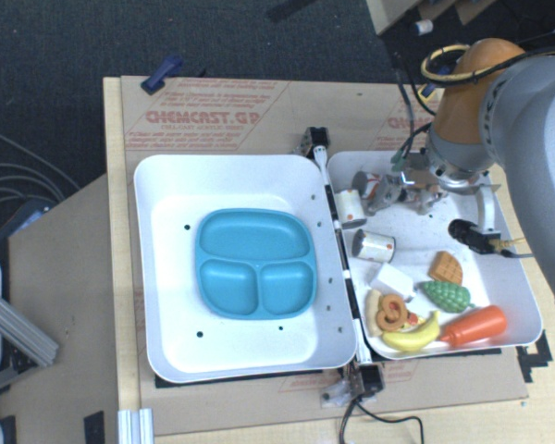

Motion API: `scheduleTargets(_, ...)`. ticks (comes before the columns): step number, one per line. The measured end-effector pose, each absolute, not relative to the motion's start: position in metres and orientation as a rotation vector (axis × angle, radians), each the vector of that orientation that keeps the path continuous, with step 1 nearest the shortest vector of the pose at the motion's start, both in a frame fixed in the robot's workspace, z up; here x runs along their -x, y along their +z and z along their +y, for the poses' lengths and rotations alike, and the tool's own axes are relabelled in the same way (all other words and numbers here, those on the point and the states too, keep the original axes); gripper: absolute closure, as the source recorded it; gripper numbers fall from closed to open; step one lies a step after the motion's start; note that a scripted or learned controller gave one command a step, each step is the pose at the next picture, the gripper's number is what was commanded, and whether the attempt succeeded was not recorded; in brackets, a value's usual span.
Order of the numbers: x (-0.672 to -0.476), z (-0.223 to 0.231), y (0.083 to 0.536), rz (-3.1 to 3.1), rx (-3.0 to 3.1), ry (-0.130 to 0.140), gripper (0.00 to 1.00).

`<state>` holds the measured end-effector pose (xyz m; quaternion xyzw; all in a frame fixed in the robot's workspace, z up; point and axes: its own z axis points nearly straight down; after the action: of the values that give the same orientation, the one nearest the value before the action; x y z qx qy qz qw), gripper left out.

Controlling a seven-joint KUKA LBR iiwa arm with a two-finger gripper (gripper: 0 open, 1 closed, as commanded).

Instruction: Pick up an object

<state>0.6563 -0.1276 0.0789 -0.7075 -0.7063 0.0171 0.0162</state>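
My jaws (pixel 409 189) hang low over the far end of the right bin (pixel 523 308), at about 1 o'clock from the bench's middle; how wide they stand cannot be told, since wrist and fittings cover them. Nothing is seen between them. The nearest candidate, a small white cylinder (pixel 374 245), lies just toward 7 o'clock of my jaws, its long axis running roughly 3 to 9 o'clock. Farther toward 5 o'clock lie a green piece (pixel 447 295), an orange carrot (pixel 474 326) and a yellow banana (pixel 412 337). The left bin (pixel 157 248) bears a blue divided tray (pixel 255 263), well apart at 9 o'clock. Judgement: the coming move is a short shift toward 7 o'clock.
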Motion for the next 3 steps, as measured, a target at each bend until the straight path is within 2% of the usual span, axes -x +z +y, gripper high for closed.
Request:
scheduleTargets(1,-0.6568,-0.1310,0.0788,-2.194,2.191,0.045,0.00)
scheduleTargets(2,-0.6554,-0.1338,0.0881,-2.191,2.195,0.056,1.00)
scheduleTargets(3,-0.6560,-0.1336,0.0885,-2.192,2.196,0.053,0.00)
